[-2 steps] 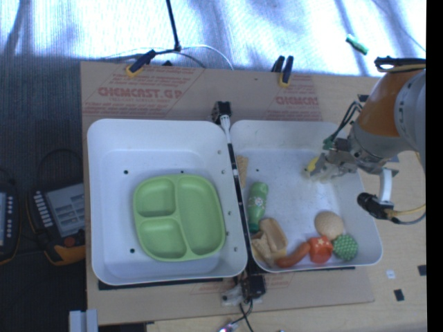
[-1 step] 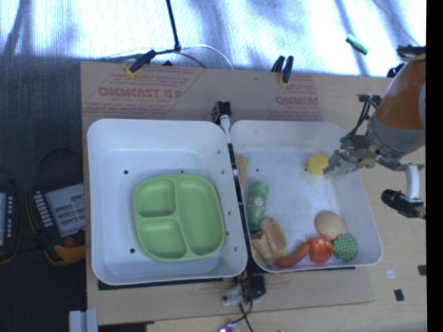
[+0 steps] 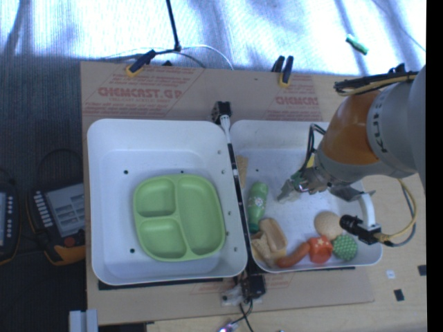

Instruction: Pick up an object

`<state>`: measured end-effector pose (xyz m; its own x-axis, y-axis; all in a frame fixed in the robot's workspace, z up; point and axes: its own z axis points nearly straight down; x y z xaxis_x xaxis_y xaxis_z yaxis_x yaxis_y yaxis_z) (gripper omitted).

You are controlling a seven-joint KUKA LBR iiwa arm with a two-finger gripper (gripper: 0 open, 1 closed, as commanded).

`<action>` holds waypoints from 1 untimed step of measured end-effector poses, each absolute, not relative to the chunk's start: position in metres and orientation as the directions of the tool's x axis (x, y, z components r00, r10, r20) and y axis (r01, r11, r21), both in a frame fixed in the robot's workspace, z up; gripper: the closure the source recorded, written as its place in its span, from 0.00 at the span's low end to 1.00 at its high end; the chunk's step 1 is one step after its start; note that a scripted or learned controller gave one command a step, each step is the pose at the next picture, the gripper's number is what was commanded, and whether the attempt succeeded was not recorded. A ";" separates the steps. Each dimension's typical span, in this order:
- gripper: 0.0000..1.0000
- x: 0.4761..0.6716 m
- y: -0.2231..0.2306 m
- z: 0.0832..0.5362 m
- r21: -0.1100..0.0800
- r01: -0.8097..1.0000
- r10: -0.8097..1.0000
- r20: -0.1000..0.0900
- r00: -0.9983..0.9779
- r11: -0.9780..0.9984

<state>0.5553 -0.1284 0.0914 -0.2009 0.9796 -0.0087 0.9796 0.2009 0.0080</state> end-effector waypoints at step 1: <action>1.00 0.599 -0.106 0.091 0.011 0.981 0.981 -0.008 -0.196 0.196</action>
<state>0.5988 -0.1062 0.0914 -0.1957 0.9806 -0.0082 0.9806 0.1958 0.0109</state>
